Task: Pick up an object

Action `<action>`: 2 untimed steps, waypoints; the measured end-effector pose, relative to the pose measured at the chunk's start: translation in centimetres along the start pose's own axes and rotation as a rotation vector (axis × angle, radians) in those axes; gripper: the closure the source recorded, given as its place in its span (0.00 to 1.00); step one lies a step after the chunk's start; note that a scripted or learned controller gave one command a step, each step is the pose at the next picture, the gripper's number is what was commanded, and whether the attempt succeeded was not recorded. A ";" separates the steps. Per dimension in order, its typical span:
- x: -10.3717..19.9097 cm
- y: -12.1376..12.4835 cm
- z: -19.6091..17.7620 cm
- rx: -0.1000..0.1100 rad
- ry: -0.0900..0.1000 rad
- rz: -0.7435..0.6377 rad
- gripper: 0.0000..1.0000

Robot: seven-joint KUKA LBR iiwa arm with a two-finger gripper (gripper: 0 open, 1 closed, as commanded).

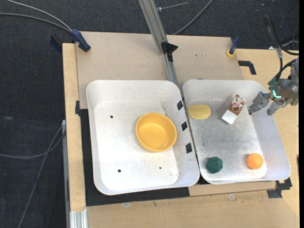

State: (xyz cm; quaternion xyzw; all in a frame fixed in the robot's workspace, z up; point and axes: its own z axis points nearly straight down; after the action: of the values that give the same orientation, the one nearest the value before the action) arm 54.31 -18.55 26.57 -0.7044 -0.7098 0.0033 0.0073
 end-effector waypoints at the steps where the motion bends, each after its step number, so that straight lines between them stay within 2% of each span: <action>1: 0.0 0.0 -0.1 -0.002 -0.001 0.000 0.00; 2: 1.1 -0.5 6.1 0.006 0.001 0.001 0.00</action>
State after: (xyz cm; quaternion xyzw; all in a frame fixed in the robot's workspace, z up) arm 53.75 -17.40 20.49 -0.7047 -0.7095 0.0049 0.0097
